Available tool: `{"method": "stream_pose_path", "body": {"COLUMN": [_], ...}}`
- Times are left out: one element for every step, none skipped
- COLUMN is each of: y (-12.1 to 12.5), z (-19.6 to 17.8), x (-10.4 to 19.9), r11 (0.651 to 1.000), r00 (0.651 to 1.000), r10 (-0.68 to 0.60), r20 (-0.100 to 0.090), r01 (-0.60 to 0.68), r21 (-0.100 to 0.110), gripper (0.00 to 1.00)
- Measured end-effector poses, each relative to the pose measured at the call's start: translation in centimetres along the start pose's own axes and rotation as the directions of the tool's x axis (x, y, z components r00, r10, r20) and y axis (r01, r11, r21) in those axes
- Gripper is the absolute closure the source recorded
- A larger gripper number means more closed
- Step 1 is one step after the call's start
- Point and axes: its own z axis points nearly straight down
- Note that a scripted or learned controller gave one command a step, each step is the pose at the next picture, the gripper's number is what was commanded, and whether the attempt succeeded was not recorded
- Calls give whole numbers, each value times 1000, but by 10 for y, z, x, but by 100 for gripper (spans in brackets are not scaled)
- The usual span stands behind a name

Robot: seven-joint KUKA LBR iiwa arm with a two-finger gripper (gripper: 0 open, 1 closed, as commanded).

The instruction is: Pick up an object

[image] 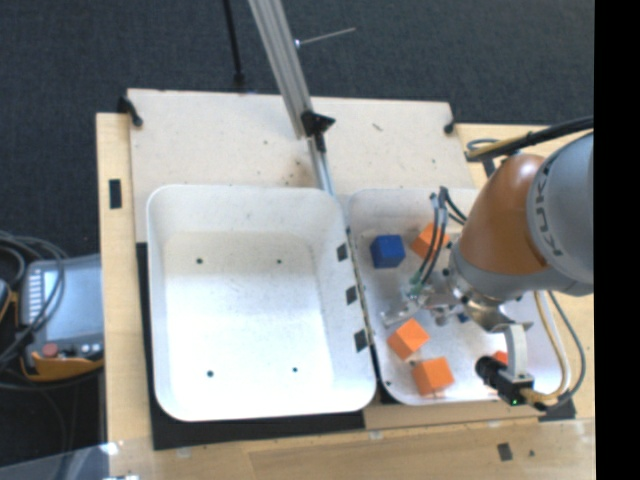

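The right bin point(366, 230) holds a blue cube point(388, 250) near its far left side. Two orange cubes point(408, 338) point(433, 376) lie towards its front. Another orange block point(431, 238) sits behind the blue cube, partly covered by cables and the arm. My gripper point(422, 294) hangs low over the middle of this bin, between the blue cube and the nearer orange cubes. I see nothing held in it. The grey and orange wrist point(505, 230) covers the right part of the bin.
The left bin point(250, 303) stands beside the right one, their rims touching. A slanted metal post point(285, 63) rises from behind the bins. A pendant with cables point(55, 313) lies off the bench at the left.
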Motion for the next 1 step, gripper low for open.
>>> {"method": "stream_pose_path", "body": {"y": [2], "z": [-13], "x": [-1], "r11": [1000], "r00": [1000], "r10": [6], "r20": [-1], "r01": [-6], "r21": [-9], "gripper": [100]}}
